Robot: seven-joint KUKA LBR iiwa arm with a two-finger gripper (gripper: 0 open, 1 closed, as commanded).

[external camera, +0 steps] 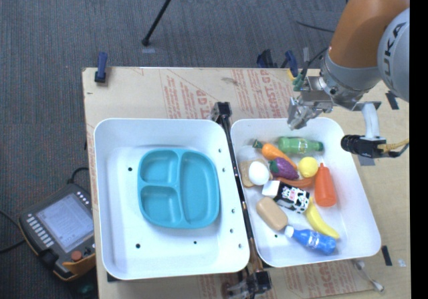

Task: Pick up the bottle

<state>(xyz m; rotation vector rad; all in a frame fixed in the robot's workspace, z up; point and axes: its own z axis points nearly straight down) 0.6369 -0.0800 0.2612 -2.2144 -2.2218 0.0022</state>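
A plywood tabletop (174,87) printed with red lettering stands on dark grey carpet (80,17), with blue clamps (101,67) along its far edge. Two shallow white bins sit side by side on it. The left bin (114,237) carries a turquoise divided tray (178,187). The right bin (358,224) is crowded with toy food: a green bottle (300,145) lying on its side near the far wall, an orange bottle (325,186) toward the right wall, a blue bottle (310,239) near the front, plus a carrot (273,152), a banana (319,220), an egg (259,172) and a lemon (308,167). The gripper (299,118) hangs over the bin's far rim, just above the green bottle; whether the jaws are apart or together cannot be told. A teach pendant (59,227) lies on the carpet at the left, and a tripod leg (164,7) crosses the floor behind.
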